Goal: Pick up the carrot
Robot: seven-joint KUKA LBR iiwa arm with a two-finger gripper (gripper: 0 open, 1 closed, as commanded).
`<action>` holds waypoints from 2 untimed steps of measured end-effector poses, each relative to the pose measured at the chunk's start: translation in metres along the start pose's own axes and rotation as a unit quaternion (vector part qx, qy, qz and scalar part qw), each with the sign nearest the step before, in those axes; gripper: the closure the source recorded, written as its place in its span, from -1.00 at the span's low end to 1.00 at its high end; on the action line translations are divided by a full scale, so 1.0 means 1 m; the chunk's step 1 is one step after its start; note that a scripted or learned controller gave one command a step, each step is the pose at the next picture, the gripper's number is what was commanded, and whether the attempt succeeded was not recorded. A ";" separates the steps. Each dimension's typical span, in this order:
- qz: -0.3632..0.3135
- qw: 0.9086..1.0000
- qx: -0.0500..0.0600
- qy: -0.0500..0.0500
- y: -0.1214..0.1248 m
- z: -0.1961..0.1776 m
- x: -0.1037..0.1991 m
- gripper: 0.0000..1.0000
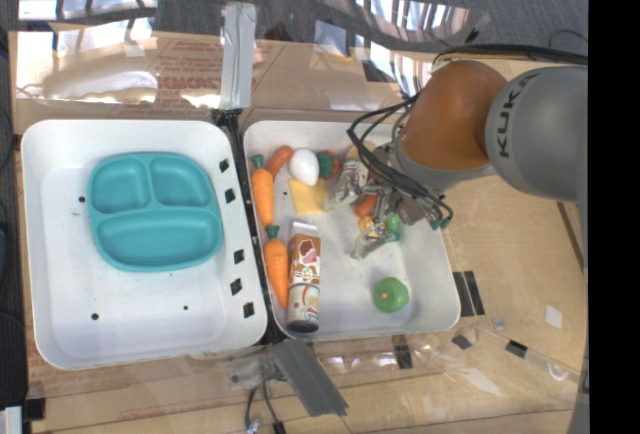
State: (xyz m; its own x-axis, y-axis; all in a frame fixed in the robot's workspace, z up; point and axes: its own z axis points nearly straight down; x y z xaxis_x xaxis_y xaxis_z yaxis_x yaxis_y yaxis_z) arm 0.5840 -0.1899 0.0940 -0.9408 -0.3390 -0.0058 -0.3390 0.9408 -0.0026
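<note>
2 white bins are seen side by side; the left bin [45, 252] carries a teal divided plate [153, 209], the right bin [440, 272] holds the clutter. 2 carrots are noted along the right bin's left wall: the upper carrot [262, 197] just right of the divider, the lower carrot [276, 267] directly beneath it, touching or nearly touching a small bottle [304, 283] on its right. Both lie flat on the bin floor, so the pick is judged not yet done; approach, closing and lift all remain. The gripper [372, 220] is placed at mid-frame, right of centre, low over the right bin and well apart from either carrot. How far its fingers are parted cannot be told, as metal parts, cables and small coloured objects blend together there; nothing is clearly seen held. A white egg [304, 166], a yellow block [308, 196] and a green round fruit [391, 295] are also logged. An orange piece by the egg, partly hidden, could not be identified. The arm is cut off at the frame's right.
</note>
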 end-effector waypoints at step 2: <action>0.048 0.999 0.000 0.000 0.043 -0.043 -0.048 1.00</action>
State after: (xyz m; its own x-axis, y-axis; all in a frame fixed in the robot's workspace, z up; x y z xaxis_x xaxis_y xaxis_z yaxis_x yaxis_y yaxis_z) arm 0.6146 -0.1330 0.1376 -0.9689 -0.2475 -0.0061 -0.2475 0.9689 -0.0014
